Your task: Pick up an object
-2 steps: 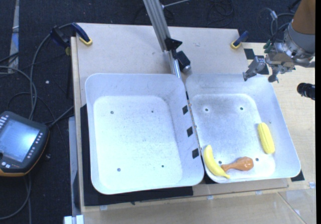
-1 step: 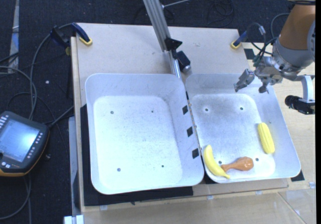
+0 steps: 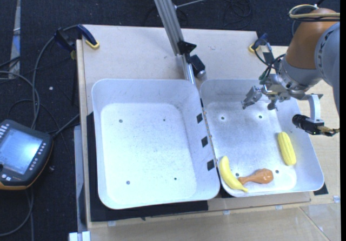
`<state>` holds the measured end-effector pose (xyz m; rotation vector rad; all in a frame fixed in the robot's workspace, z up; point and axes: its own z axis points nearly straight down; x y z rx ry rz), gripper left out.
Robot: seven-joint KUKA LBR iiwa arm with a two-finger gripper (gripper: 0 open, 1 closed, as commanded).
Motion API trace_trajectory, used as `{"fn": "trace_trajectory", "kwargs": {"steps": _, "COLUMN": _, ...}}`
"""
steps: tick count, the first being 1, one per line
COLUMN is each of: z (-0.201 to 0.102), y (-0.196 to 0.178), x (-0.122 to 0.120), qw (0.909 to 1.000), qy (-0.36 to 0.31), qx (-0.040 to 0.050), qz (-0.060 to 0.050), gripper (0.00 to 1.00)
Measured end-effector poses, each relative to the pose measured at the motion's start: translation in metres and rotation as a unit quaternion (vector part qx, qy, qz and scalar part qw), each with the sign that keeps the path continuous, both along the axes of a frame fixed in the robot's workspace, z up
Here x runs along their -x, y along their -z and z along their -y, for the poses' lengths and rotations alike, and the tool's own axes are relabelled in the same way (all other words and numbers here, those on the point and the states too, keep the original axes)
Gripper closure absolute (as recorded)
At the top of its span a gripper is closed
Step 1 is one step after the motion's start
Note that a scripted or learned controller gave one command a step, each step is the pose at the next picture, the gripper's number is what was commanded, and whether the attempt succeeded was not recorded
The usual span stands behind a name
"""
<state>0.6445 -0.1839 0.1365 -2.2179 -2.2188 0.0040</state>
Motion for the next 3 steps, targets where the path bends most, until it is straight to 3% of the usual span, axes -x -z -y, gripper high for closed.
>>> {"fn": "trace_trajectory", "kwargs": {"steps": 1, "z": -0.001, "y": 0.044, "x": 0.001, "qw": 1.0, "qy": 0.0, "qx": 0.0002, "qz": 0.001, "gripper": 0.0}}
{"fn": "trace_trajectory", "kwargs": {"steps": 2, "z": 0.0, "y": 0.03, "x": 0.0, "qw": 1.0, "qy": 0.0, "qx": 0.0009, "qz": 0.003, "gripper": 1.0}}
{"fn": "trace_trajectory", "kwargs": {"steps": 3, "z": -0.006, "y": -0.031, "x": -0.001, "qw": 1.0, "qy": 0.0, "qx": 0.0012, "qz": 0.005, "gripper": 1.0}}
